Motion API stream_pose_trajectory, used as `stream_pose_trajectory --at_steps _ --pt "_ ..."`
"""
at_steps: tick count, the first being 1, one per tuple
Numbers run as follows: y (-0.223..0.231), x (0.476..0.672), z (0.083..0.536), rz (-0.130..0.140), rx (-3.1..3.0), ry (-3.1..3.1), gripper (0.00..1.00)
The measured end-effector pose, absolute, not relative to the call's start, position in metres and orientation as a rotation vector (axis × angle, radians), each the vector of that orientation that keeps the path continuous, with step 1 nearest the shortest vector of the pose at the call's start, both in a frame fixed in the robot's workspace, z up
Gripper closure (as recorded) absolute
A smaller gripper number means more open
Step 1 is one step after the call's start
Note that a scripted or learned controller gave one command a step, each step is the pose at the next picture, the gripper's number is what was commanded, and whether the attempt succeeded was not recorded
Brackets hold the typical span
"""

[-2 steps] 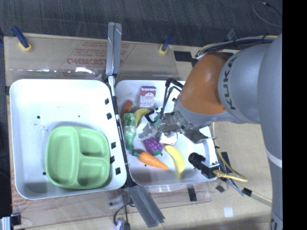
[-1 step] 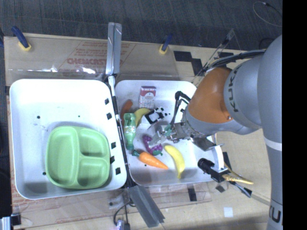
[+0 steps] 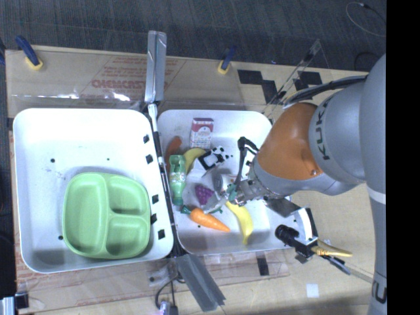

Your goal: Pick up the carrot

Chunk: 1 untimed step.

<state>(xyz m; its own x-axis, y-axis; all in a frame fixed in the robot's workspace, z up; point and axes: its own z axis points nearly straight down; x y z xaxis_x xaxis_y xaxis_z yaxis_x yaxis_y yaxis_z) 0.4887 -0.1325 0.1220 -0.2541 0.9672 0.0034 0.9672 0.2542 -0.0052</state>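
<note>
Carrot (image 3: 210,220) lies flat near the right bin's (image 3: 262,119) front wall, beside a banana (image 3: 240,218). Likely light, rigid, smooth plastic; best gripped across the thick middle. Gripper (image 3: 231,190) hangs just above-right; jaw state: cannot tell.

Dark carpet floor (image 3: 197,12) (ribbed) beyond wooden bench (image 3: 65,64).

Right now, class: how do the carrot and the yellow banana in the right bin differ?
The carrot is orange; the banana is yellow. The carrot is straight and tapers to a point; the banana curves. The carrot lies nearly crosswise; the banana runs toward the bin's front. Both lie flat in the right bin, close together.
</note>
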Motion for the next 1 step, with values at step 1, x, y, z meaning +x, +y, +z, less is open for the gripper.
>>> stream_pose_trajectory --at_steps 1 --pt "-0.1007 0.477 0.0922 -0.001 -1.699 -2.641 0.0"
